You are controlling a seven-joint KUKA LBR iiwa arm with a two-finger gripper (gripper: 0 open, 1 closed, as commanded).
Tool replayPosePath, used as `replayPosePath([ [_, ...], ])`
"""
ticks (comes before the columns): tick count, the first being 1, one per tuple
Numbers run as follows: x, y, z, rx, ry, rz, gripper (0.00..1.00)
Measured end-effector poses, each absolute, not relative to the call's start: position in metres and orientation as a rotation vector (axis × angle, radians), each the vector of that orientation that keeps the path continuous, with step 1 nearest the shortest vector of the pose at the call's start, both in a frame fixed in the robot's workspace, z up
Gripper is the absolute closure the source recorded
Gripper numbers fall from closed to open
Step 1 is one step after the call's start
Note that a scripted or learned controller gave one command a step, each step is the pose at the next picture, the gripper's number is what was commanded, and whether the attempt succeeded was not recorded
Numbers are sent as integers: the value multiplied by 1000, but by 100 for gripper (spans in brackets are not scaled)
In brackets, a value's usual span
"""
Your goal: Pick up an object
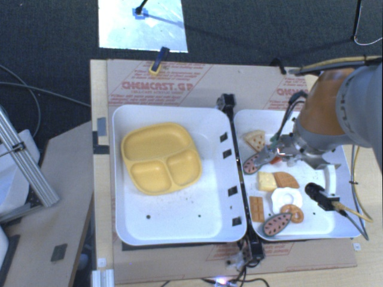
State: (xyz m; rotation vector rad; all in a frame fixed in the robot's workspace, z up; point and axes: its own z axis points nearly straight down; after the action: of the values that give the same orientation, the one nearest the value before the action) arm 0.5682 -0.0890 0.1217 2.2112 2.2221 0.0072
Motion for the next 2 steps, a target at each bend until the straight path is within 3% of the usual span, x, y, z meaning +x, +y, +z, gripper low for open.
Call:
replayPosePath([
  [1,566,-89,130,2215,2224,4,100],
  [2,535,-60,269,2208,2224,14,100],
])
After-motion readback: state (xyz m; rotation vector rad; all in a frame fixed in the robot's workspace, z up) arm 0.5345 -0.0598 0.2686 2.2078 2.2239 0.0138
